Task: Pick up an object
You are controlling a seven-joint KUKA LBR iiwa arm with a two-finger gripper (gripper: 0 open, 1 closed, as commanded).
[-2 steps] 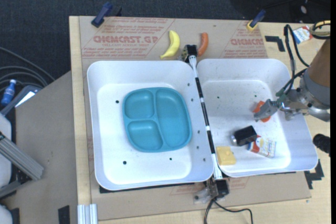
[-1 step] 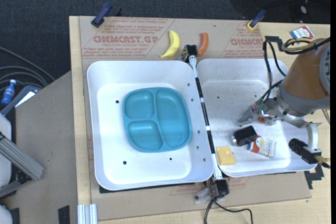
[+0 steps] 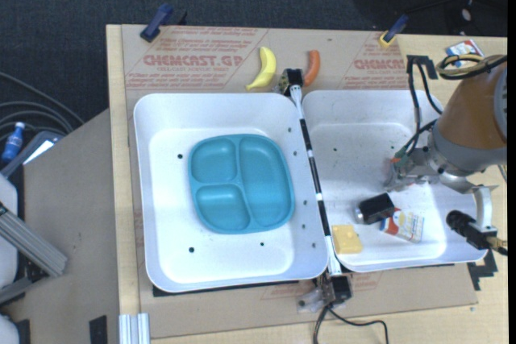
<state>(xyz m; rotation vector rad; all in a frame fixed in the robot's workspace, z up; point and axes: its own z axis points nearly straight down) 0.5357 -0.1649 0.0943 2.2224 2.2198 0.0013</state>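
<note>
In the right bin (image 3: 355, 125), three small objects lie near the front. A black block (image 3: 376, 208) sits in the middle, a white packet with red and blue print (image 3: 407, 225) lies just to its right, and a yellow wedge (image 3: 347, 238) rests by the front left corner. My gripper (image 3: 401, 173) reaches in from the right, low over the bin floor. It is a little behind and to the right of the black block, and I see nothing held in it. The grey arm with its orange band (image 3: 476, 121) hides the bin's right side.
The left bin (image 3: 161, 173) holds a blue divided plate (image 3: 240, 183). A yellow banana (image 3: 262, 68) and an orange carrot-like toy (image 3: 312, 67) lie on the board behind the bins. Blue clamps (image 3: 156, 22) grip the board's far edge. Cables (image 3: 419, 93) hang by the arm.
</note>
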